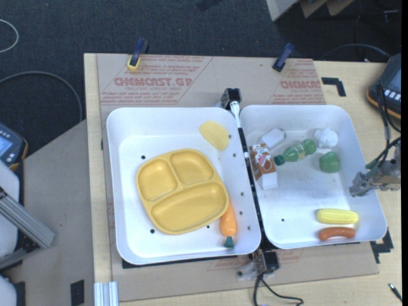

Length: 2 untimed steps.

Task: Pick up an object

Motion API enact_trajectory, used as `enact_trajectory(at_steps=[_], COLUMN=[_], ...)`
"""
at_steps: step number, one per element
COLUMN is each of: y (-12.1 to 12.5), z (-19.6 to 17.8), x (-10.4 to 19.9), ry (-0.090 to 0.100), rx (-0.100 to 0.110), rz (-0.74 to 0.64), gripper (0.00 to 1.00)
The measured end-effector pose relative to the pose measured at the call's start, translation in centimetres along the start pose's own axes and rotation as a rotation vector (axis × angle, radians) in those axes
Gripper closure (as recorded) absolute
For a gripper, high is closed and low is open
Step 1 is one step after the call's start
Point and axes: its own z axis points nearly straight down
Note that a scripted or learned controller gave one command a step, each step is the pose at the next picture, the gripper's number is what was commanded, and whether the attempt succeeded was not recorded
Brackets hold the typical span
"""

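My jaws (358,187) hover at the right bin's (306,113) rim, grip unreadable; descending here risks striking the wall, missing the corn (337,217)

Dark carpeted floor (95,11) around a brown board-topped bench (191,75).

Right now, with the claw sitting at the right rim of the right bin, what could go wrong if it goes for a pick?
1. The claw hangs at the right bin's rim, so a straight drop may strike the wall rather than a toy.
2. The corn and sausage lie close together near the front wall; a grab could nudge one or pinch both.
3. The green bottle, white carton and snack box crowd together, leaving little room.
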Motion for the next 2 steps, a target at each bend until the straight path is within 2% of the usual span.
enact_trajectory(at_steps=[1, 2], y=[0.3, 0.0], z=[-4.7, 5.3], x=[6.1, 0.2], ry=[0.000, 0.002], rx=[-0.010, 0.001], rz=[-0.013, -0.003], gripper=[1.00, 1.00])
